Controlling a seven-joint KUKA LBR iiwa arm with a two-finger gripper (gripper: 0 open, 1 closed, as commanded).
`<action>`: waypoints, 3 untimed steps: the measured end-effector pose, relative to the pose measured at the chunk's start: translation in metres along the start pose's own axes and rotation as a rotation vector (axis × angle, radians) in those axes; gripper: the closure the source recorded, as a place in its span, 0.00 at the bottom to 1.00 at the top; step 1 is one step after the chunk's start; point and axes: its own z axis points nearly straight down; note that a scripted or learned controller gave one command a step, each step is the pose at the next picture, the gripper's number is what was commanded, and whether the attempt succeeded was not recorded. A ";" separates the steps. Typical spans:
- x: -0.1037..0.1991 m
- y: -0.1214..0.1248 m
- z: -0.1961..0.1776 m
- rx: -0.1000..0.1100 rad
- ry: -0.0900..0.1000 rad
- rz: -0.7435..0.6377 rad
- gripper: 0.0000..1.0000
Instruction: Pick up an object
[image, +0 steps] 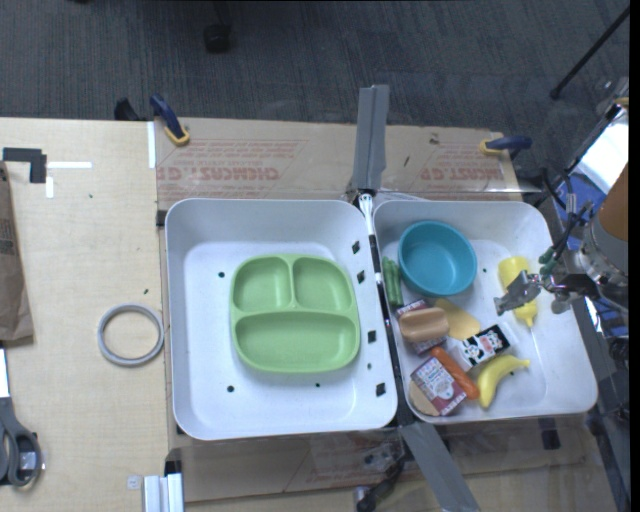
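Camera view shows the pincer (520, 293) low over the right bin (560, 395), fingers apart and holding nothing, a yellow toy (516, 270) just beside it and a banana (497, 375) below it.

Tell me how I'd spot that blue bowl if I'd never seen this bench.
Find the two white bins side by side and take the right bin, the crowded one. At its far end, near the divider, sits the blue bowl. It is the only round, open, teal-blue thing among yellow, red and brown toy foods.
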 end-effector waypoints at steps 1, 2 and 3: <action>-0.030 -0.004 -0.014 -0.002 -0.001 -0.100 0.00; -0.039 0.080 0.088 -0.009 -0.003 -0.538 0.00; -0.057 0.122 0.122 -0.009 -0.005 -0.517 0.00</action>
